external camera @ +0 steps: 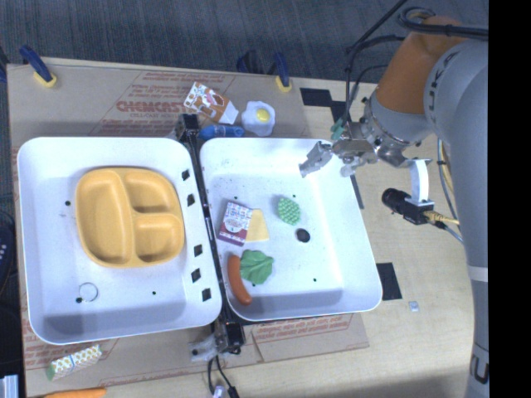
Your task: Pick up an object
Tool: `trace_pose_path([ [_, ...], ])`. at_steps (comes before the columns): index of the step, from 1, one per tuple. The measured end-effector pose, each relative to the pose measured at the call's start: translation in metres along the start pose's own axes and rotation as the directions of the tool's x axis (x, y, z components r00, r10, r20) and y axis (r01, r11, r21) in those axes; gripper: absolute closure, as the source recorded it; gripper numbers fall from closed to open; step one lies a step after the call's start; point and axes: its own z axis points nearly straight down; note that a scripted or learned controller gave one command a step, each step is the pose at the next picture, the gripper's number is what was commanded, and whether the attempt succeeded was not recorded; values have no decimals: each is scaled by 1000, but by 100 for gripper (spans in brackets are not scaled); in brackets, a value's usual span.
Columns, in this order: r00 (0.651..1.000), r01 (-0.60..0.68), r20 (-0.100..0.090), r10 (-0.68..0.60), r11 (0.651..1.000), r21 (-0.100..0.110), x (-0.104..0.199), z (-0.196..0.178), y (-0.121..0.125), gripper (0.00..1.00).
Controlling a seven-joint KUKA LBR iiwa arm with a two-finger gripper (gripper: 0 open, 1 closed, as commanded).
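Observation:
The right bin holds several small items: a red and white packet, a yellow cheese wedge, a green patterned piece, a small dark object, a green leafy piece and a reddish sausage. My gripper hangs over the bin's far right corner, up and to the right of the green patterned piece. It is open, with nothing between its fingers.
The left bin bears a yellow divided plate and a small clear ring. Behind the bins lie a snack packet, a blue item and a white and yellow egg toy. A wrapper lies at the front left.

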Motion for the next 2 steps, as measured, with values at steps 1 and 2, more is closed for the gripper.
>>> trace_pose_path([
  [1, 990, 141, -1, -141, 990, 0, 11, 128, -10, 0],
  [2, 989, 145, -1, -145, 989, 0, 11, 117, -9, 100],
])
